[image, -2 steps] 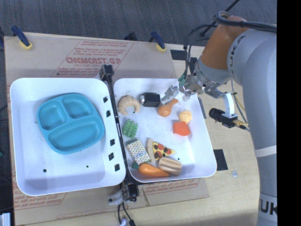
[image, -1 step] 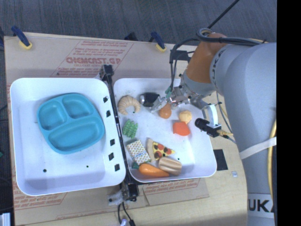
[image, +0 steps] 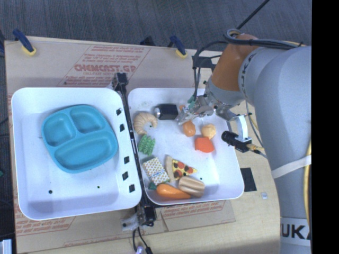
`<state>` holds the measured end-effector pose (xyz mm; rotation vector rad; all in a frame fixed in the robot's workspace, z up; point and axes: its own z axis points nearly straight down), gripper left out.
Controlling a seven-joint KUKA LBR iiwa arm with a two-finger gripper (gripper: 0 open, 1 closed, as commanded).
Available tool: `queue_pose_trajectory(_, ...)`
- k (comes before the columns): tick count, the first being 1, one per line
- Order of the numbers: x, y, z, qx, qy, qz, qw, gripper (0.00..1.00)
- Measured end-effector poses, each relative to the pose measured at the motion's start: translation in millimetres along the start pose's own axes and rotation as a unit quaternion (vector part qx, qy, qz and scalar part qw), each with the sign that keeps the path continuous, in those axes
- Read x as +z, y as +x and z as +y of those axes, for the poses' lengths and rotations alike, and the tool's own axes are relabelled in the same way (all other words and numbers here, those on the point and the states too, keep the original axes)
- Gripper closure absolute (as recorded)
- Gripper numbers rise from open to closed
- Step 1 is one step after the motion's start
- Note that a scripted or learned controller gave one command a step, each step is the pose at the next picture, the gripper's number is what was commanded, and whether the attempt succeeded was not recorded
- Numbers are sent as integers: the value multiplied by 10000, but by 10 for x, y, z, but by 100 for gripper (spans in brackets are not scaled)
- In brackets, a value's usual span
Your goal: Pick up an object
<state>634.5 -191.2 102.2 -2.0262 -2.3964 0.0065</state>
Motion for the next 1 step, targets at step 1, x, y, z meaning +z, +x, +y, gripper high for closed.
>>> queue_pose_trajectory(1, -878, 466, -302, 666, -17, 1, 9978, 100)
